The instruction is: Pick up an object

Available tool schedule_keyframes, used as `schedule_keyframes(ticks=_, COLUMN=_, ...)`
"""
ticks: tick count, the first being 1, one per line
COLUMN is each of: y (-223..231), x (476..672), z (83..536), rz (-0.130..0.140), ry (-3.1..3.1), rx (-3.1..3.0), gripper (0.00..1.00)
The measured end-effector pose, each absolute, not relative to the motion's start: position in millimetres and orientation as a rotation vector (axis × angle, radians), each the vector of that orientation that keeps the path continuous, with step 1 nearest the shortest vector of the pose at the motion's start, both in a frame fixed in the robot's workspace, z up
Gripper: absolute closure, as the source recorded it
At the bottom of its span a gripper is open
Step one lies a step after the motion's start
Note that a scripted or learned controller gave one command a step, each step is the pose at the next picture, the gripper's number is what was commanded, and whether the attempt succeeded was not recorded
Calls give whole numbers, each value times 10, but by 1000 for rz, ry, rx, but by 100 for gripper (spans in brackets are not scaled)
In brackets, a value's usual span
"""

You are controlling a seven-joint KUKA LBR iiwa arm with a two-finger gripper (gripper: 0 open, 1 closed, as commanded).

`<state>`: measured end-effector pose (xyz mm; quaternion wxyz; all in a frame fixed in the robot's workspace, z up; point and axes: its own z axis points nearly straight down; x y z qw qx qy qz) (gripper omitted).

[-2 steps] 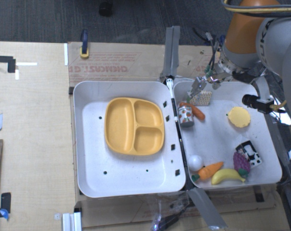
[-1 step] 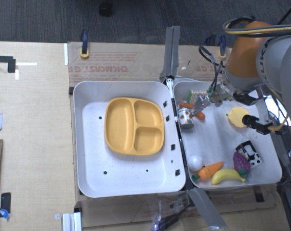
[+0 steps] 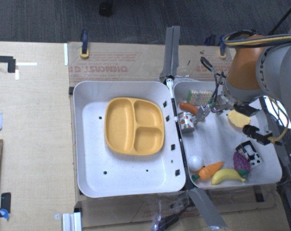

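End effector (image 3: 203, 113) of the grey arm (image 3: 275, 66), orange band (image 3: 243, 69) above the wrist, lowered into the upper left part of the right bin (image 3: 218, 137); whether its fingers are parted or closed cannot be told, and nothing is seen gripped. Just beside it lie a small carrot (image 3: 188, 108) and a printed can (image 3: 186, 122); behind them, a speckled block (image 3: 201, 97) against the far wall. A pale yellow object (image 3: 238, 119) sits under the arm. Along the near wall: a white ball (image 3: 195, 162), an orange carrot (image 3: 209, 170), a banana (image 3: 227, 176), a purple grape cluster (image 3: 241, 161) and a black-and-white piece (image 3: 250, 152). The left bin (image 3: 87, 143) holds a yellow three-compartment plate (image 3: 134, 126). Both bins rest on brown cardboard (image 3: 121, 59) on the pale wooden bench (image 3: 30, 129); dark carpet floor (image 3: 63, 8) lies beyond.
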<state>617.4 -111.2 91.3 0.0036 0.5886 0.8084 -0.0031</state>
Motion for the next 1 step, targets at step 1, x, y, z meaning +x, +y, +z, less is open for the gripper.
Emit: schedule_keyframes(ticks=1, y=-1099, x=6171, z=970, rz=-9, ry=2539, rx=1850, gripper=100)
